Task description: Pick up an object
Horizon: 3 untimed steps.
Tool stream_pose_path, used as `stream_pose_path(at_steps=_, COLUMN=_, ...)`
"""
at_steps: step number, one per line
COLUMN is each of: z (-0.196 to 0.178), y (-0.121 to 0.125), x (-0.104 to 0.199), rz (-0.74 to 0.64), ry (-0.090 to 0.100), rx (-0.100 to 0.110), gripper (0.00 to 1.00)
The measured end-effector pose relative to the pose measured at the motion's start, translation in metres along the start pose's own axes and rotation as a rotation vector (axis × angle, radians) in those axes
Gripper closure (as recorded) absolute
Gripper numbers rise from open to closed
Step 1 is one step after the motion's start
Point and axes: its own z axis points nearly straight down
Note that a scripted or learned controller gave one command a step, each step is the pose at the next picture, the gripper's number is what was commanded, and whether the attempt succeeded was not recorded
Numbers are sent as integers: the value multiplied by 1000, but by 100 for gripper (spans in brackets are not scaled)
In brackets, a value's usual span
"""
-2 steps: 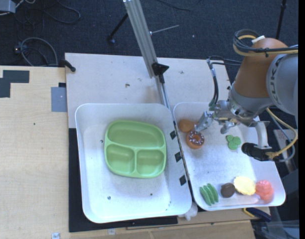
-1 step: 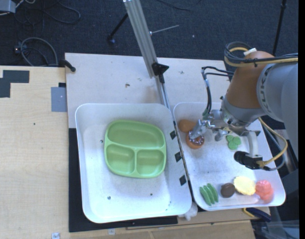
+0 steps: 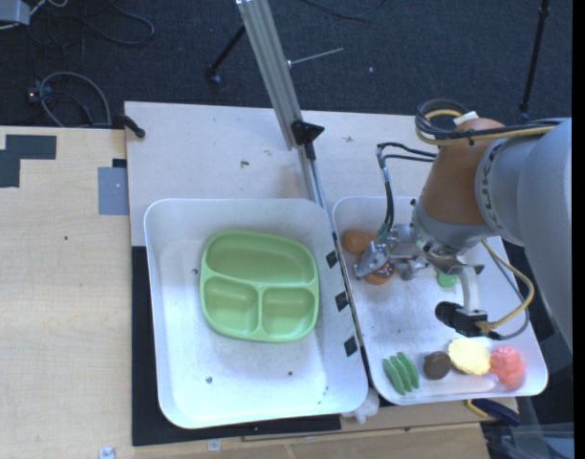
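Observation:
My gripper [image 3: 379, 259] is low over the upper left part of the right bin [image 3: 417, 328], on the grey arm with its orange band. Two orange-brown items lie right by it: one [image 3: 355, 242] just up-left of it, the other [image 3: 377, 275] directly under its tip. Whether it touches either one is unclear from this angle. Along the bin's near edge lie a green pea pod [image 3: 400, 372], a small brown piece [image 3: 436, 364], a yellow piece [image 3: 469, 356] and a pink piece [image 3: 507, 365]. A small green item [image 3: 447, 278] peeks out beside the wrist.
The left bin [image 3: 168, 352] holds a green divided plate [image 3: 259, 286]. A ridge with black clips [image 3: 341, 299] separates the two bins. A slanted metal rail [image 3: 278, 75] rises behind the bins. Cables loop around the wrist [image 3: 508, 304].

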Motion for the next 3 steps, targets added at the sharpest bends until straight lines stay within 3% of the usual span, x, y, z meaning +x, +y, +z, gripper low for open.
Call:
stream_pose_path(at_steps=1, z=-11, y=0, x=-1, rz=5, ry=1, rx=0, gripper=100)
stream_pose_path(at_steps=3, z=-107, y=9, x=-4, rz=-3, ry=0, rx=-3, gripper=100)
